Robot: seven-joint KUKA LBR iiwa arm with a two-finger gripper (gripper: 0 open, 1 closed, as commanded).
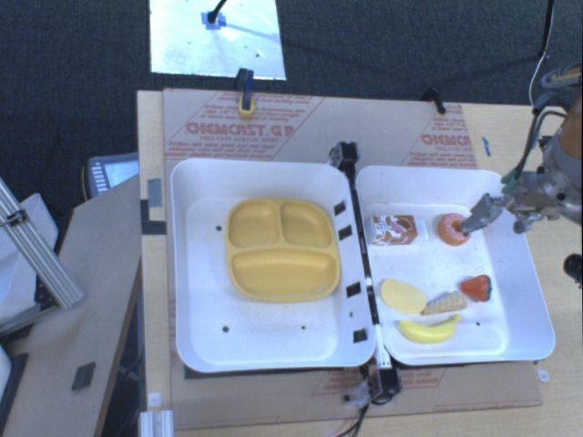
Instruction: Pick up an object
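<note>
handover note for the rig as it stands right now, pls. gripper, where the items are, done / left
Gripper: low over the right bin, tip at the orange donut-shaped toy. Cannot tell whether the fingers are open or shut, or whether it has the toy.

Right bin items: small printed packet left of the donut toy; yellow oval piece, ice-cream cone toy, strawberry toy and banana toy along the near side.

Left bin: yellow divided plate.

Done: nothing visibly lifted.
Left: confirm a grasp, probably on the donut toy, then lift.
</note>
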